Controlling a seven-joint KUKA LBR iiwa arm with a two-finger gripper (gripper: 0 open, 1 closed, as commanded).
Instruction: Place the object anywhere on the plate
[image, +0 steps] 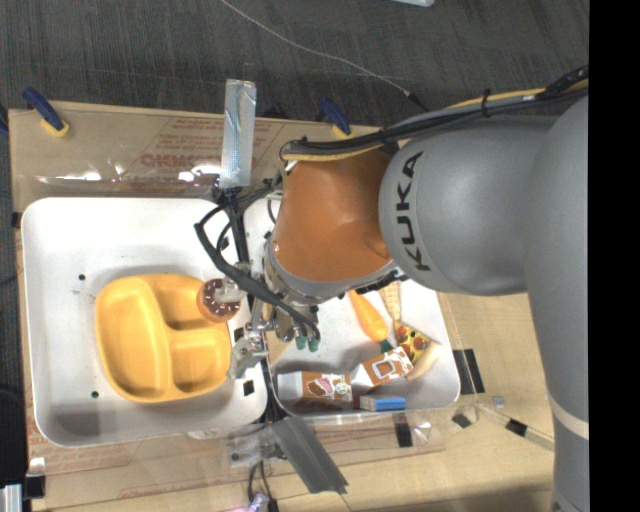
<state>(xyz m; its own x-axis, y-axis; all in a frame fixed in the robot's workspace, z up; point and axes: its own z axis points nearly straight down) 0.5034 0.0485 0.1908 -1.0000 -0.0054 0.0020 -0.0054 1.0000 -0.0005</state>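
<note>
- Because the grey arm and its orange band reach in from the right, they cover most of the right bin. Only that bin's near edge and its near right corner can be seen.
- The gripper hangs below the orange band, over the divide between the two bins, amid black cables and small metal parts. Its tip is lost in that clutter, so I cannot tell whether the claw is apart, together or clamped on anything.
- A round brown object, speckled and small, shows at the right rim of the yellow plate, just left of the gripper. Whether it rests on the rim or is raised above it is hard to make out.
- The plate, divided into compartments, lies in the middle of the left bin, nearer that bin's right edge.
- An orange carrot-shaped piece juts from under the arm in the right bin, its upper end hidden.
- Near it lie a pizza-slice shape and a small printed box; their details are too small to read.
- Along the right bin's near edge lie a brown packet and a blue item.
</note>
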